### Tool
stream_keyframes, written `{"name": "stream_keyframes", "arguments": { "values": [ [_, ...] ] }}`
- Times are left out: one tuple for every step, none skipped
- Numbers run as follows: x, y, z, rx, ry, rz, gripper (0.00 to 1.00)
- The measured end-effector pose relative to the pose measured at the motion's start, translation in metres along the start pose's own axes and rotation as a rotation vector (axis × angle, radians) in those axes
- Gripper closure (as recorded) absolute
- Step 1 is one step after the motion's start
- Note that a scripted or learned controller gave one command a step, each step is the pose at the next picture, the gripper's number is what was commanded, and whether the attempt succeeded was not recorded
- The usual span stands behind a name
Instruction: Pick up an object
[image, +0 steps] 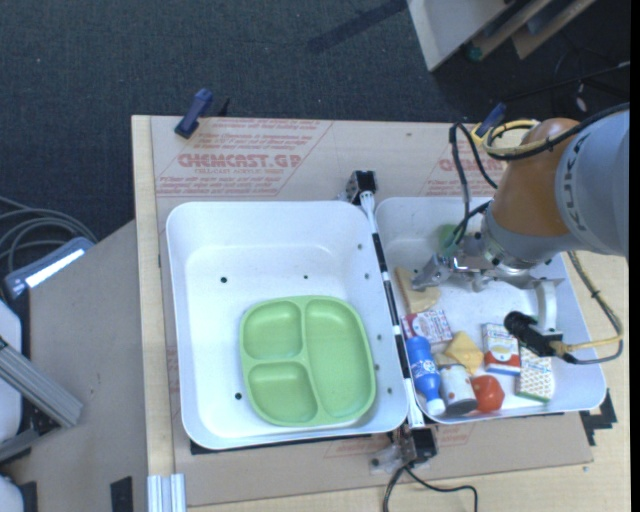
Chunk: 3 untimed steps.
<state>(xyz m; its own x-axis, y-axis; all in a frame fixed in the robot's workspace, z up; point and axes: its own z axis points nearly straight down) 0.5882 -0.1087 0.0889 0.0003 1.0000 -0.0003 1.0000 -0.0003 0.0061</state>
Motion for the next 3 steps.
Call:
{"name": "stream_keyframes", "arguments": {
  "values": [
    [-0.025,0.072,0.004,0.005,0.000,-0.001,0.00],
    [-0.025,0.072,-0.006,0.002,-0.001,-0.001,1.00],
    [0.041,0.016,-0.096,0.007,0.001,-0.001,1.00]
  ]
}}
